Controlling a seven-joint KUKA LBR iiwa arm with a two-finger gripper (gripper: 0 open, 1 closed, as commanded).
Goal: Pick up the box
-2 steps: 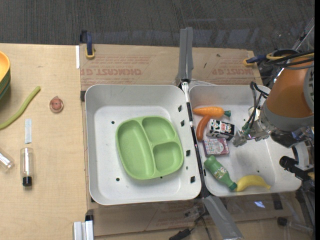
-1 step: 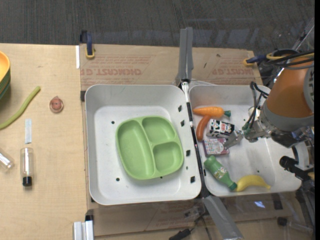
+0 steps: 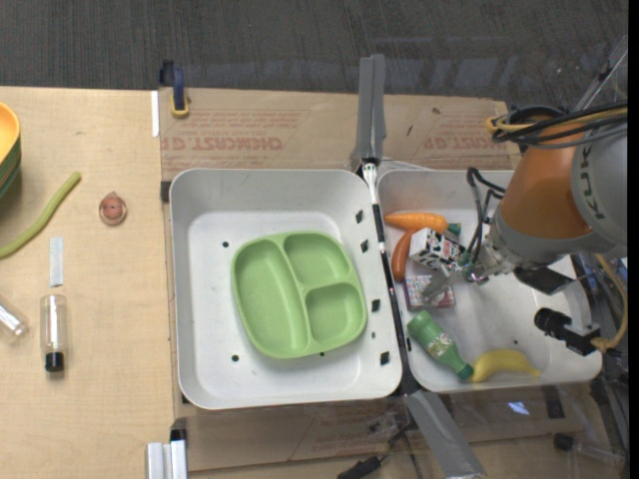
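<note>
Gripper [image 3: 471,267] low in right white bin [image 3: 559,372], finger state unclear. Small printed cardboard box [image 3: 437,247] sits near bin's left wall, just left of gripper, beside orange carrot [image 3: 416,222].

A robotics lab: cabled KUKA arm [image 3: 559,193], white bins [image 3: 200,297] on cardboard-topped bench [image 3: 90,297]

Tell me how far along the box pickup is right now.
Done: the gripper has reached into the right bin and sits low by the box, among the carrots. In hand: closing in on the box; whether it is gripped can't be told from this view. Left: a confirmed grasp and the lift, since the box looks to be resting in the bin near the green bottle and banana.
</note>
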